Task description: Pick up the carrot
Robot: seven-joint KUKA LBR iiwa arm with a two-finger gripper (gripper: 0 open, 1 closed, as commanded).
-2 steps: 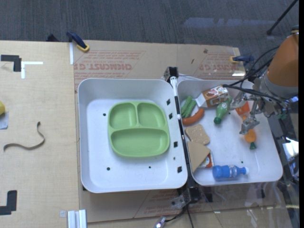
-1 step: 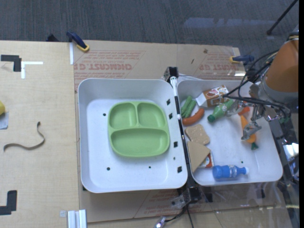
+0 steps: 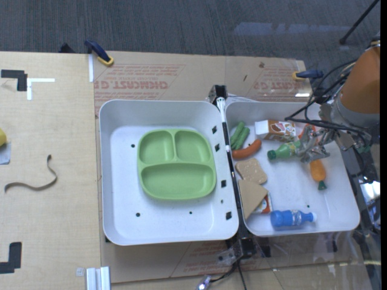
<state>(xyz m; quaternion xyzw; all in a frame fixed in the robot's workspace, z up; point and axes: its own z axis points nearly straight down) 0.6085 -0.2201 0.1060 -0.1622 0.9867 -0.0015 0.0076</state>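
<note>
Currently, item 1: small orange carrot with green tip (image 3: 318,173), lying loose in right-hand white plastic bin (image 3: 338,222). Two-finger metal gripper (image 3: 315,150) just above it; grip state cannot be told. Pickup not yet done.

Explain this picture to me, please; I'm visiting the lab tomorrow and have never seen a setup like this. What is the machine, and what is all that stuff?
One camera fixed above a bench looks down at a slant. Two shallow white bins sit side by side. The left bin holds a green divided plate. The right bin holds toy groceries: an orange carrot, a blue bottle, a green bottle, a sausage, bread slices. The grey and orange shape at the right is a robot arm. Its gripper hangs just above the carrot it should pick up; nothing shows between its fingers.
</note>
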